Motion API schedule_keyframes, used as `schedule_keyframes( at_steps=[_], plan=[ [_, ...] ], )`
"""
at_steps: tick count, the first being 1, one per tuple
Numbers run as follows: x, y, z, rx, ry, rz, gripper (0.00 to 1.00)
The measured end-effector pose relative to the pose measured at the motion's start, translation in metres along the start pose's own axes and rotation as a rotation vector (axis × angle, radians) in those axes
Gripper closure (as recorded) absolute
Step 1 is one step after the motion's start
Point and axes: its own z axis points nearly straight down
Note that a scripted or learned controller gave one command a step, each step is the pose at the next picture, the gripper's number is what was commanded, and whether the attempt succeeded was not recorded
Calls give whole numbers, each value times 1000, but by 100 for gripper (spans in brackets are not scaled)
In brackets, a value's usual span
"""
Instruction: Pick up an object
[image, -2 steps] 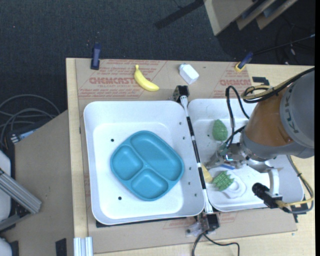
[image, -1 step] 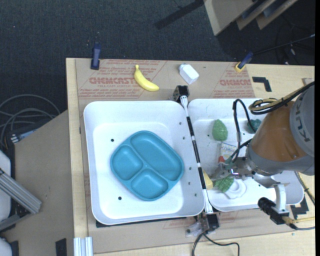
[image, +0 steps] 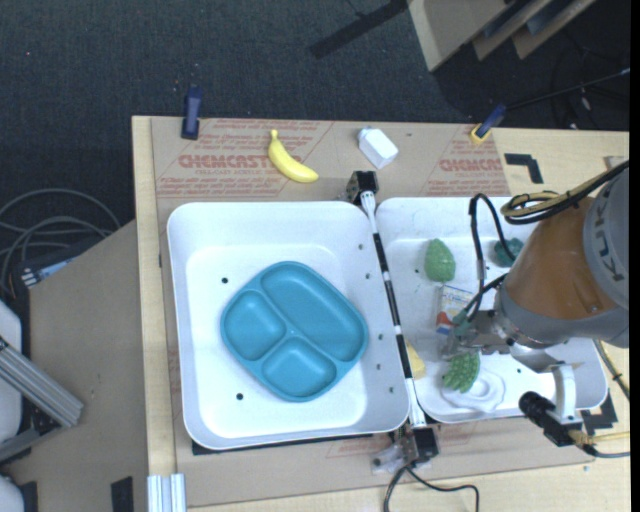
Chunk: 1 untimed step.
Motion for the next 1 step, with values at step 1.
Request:
schedule_keyframes(
  at_steps=[1],
  plan=[
    [55, 45, -91, -2, 0, -3, 100]
  ],
)
